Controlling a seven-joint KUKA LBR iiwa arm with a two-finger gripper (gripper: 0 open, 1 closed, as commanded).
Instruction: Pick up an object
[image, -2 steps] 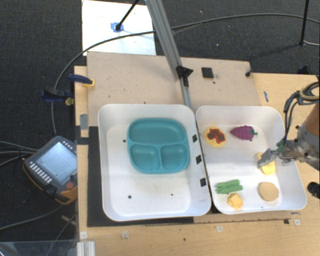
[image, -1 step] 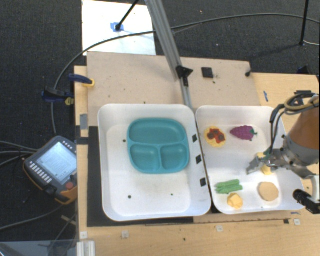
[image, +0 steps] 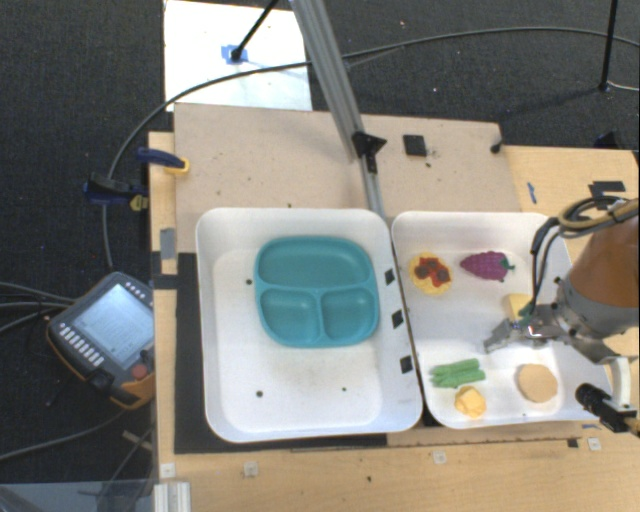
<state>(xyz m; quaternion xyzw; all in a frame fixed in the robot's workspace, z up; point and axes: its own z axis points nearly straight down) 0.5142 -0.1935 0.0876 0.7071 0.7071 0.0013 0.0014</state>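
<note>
The end effector hangs low in the right bin, its state unclear, near the green beans, likely light, stiff plastic, best pinched across their narrow width.

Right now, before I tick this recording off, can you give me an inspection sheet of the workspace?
Surface: bench bearing left bin and right bin.
Job's things: right bin holds pizza slice, purple grapes, green beans, yellow piece, tan round.
Clutter: teal divided tray in left bin.
Grippers: gripper over right bin, holding nothing seen.
Cables: black cables over the floor.
Surroundings: teach pendant at left.
</note>
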